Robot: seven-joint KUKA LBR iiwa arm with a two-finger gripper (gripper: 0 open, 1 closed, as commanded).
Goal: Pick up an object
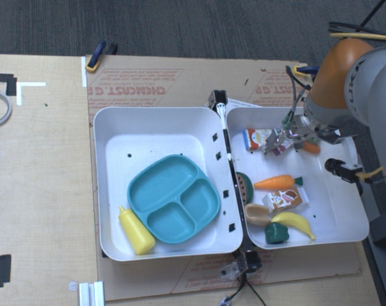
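Presently the arm (352, 81) reaches in from the right, and its gripper (283, 140) sits low over the far part of the right bin (336, 225), just beside a small carton (258, 138) near that bin's far left corner. Whether the gripper is open or closed cannot be told. Nothing is seen between its tips. Along the right bin's near left side lie a carrot (276, 182), a juice box (285, 199), a banana (293, 224) and a green pepper (276, 233). The left bin (110, 171) carries a blue divided plate (172, 198) at its centre and a yellow bottle (135, 229) in its near left corner.
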